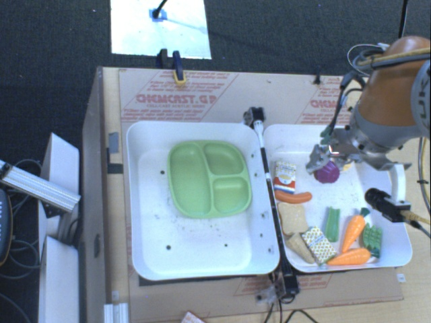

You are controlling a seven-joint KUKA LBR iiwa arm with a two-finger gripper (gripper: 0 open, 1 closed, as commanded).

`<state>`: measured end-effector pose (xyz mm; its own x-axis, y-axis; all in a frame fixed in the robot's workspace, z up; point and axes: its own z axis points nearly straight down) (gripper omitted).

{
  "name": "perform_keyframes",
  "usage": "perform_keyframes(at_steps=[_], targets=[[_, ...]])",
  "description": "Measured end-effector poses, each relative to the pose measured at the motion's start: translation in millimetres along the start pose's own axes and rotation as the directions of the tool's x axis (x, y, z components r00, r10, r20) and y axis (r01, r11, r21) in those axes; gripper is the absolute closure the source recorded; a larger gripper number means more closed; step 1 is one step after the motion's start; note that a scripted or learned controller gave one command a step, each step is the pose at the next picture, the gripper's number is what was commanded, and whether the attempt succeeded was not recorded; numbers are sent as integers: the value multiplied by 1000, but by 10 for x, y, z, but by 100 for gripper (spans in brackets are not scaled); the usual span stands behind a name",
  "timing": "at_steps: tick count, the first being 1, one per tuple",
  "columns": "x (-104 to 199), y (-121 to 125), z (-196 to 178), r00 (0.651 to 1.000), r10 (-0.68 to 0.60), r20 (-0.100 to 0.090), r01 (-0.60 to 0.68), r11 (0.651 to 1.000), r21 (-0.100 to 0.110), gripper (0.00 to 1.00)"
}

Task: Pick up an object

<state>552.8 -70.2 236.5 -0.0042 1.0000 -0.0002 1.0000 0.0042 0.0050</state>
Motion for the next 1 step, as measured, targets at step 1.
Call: perform_keyframes(at_steps=[1], targets=[[105,-602,-67,1000,2,0,-2,1000,3,100]])
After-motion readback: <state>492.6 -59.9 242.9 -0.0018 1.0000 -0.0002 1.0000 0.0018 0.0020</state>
